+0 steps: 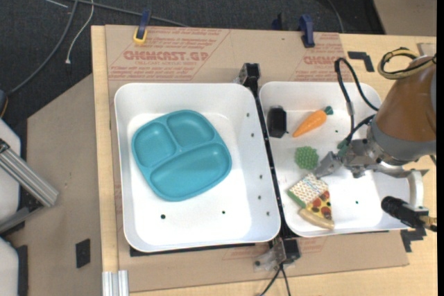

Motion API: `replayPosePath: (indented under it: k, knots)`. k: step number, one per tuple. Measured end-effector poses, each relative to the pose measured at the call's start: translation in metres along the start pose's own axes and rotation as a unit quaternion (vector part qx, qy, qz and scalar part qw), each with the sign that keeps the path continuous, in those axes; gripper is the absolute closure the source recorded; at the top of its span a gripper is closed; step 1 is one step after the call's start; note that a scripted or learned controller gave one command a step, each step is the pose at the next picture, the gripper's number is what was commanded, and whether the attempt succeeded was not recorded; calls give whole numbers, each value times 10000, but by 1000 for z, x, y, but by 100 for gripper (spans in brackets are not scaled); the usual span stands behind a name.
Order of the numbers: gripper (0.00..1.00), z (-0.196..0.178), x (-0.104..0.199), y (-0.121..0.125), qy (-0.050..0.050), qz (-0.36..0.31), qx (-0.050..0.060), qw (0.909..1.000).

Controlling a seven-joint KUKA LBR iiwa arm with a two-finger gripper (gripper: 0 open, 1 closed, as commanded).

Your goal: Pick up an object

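Note:
The right bin (pixel 361 208) holds several toys. An orange carrot (pixel 310 122) with a green top lies near the back, and a small black block (pixel 277 121) sits by the left wall. A green broccoli-like piece (pixel 306 157) is in the middle, and a pizza slice (pixel 313 199) lies near the front. My gripper (pixel 327 163) hangs low over the bin, just right of the green piece and just above the pizza slice's upper edge. I see nothing held in it.
The left bin (pixel 132 218) holds a blue divided plate (pixel 182 154). A black divider with clamps (pixel 250 73) runs between the bins. Black cables (pixel 350 90) loop over the right bin's back edge. The grey and orange arm (pixel 409 118) covers the right bin's right side.

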State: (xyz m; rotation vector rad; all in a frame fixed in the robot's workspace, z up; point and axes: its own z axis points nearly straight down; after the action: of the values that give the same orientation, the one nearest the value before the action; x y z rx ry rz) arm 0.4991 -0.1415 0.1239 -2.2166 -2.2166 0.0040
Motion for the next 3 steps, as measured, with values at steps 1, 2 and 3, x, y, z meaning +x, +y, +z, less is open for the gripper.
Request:
replayPosePath:
  k: [1, 2, 3]
  knots:
    - [100, -14, 0, 1, -7, 5, -34, 10000]
    - [100, -57, 2, 4, -20, -5, -58, 10000]
    - [100, -102, -3, 3, -23, -3, -61, 10000]
